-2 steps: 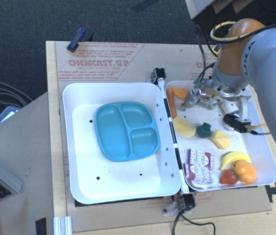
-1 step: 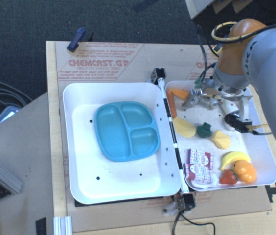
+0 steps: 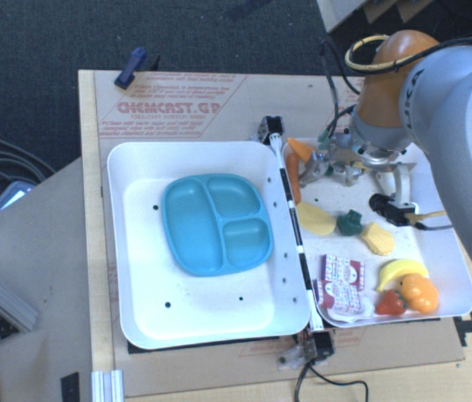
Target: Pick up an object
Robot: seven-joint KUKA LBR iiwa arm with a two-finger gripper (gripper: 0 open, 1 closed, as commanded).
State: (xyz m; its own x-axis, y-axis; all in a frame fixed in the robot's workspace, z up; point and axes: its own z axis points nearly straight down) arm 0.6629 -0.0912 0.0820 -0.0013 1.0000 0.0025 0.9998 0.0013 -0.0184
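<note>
gripper [image 3: 318, 167] beside orange toy [image 3: 300, 151], grip state cannot be told | toy judged light, stiff, slippery | to be taken mid-body

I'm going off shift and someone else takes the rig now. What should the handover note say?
Gripper: low at the far end of the right bin, beside the carrot; I cannot tell whether it holds anything.
Right bin also holds: pale slice, green piece, corn, banana, orange, tomato, packet.
Left bin: blue plate.
Done: the arm has reached the things; no pick is visible.
Left: grasp one thing and lift it.
</note>
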